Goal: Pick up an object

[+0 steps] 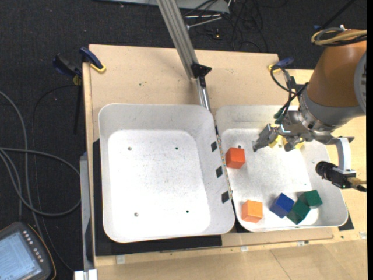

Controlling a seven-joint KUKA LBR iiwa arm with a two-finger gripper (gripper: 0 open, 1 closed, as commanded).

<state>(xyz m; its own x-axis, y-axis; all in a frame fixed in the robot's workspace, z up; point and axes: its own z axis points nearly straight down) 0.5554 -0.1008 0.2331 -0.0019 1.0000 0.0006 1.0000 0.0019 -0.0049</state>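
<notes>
The arm [338, 80], grey with an orange band, reaches in from the right and hangs above the upper part of the right-hand bin [326, 220]. Its gripper [263, 141] points left and slightly down; the two fingers [260, 142] appear spread a little apart, with nothing pinched between them. Just to the lower left of the fingertips, near but not touching, sits a red-orange cube [235, 157] on the bin floor close to the bin's left wall. Well below the gripper, along the near wall of the same bin, lie four more blocks: a lighter orange cube [252, 210] lowest and furthest left, then a blue cube [283, 205], then a dark green block [299, 211] touching the blue one, and a second green block [313, 198] just beside it. Far to the gripper's left stands the left-hand bin [111, 156], side by side with the first on the wooden bench [145, 74].
</notes>
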